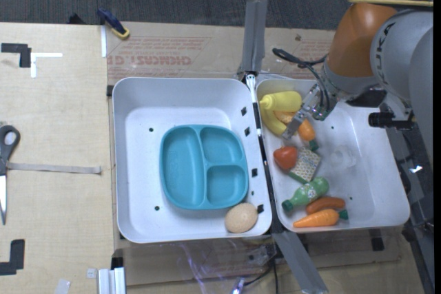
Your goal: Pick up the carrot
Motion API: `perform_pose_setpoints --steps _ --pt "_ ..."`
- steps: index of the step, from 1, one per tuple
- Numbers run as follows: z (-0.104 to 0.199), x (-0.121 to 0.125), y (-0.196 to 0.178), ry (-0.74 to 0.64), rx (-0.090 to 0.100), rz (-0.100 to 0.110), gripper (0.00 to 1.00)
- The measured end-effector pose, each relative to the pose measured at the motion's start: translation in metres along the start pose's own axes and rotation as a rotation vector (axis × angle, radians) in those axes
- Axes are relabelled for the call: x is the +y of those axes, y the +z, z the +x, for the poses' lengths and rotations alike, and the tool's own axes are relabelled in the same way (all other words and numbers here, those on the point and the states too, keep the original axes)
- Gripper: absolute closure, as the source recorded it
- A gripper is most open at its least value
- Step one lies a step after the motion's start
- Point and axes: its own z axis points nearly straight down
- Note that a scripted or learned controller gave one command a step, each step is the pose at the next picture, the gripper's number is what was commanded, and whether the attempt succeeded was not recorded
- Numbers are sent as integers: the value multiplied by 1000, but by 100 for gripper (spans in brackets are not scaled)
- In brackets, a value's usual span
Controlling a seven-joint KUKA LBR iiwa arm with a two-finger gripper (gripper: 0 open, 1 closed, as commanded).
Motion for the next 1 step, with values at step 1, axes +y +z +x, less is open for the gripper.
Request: perform_pose_setpoints --steps 1 --pt "-1 0 -10 -3 -4 1 100"
